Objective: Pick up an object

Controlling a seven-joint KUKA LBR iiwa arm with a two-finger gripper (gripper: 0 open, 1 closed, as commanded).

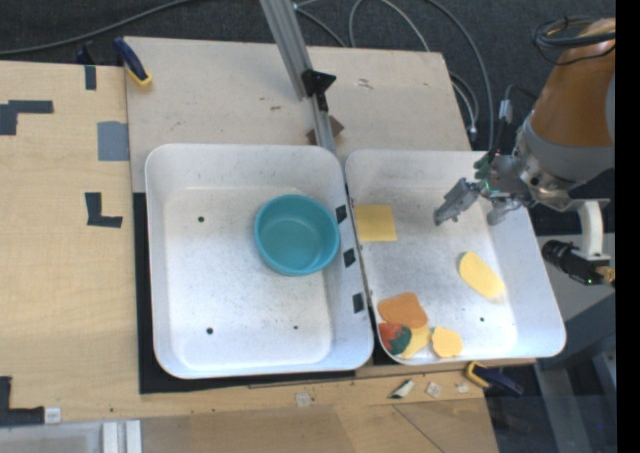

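My gripper (474, 207) hangs over the upper right part of the right bin (530, 341), its fingers spread open with nothing between them. Below it lies a yellow oval piece (481, 275), apart from the fingers. A flat yellow square (376, 223) rests to the gripper's left, near the bin's left wall. At the front of that bin sit an orange piece (402, 308), a red and green item (397, 339) and a small yellow round piece (446, 342). A teal bowl (296, 233) stands in the left bin (180, 341).
A grey pole (285, 21) slants down from the top to the joint between the bins. Cables (420, 11) loop behind the right bin. A yellow-tipped clamp (132, 62) lies at the board's back left corner.
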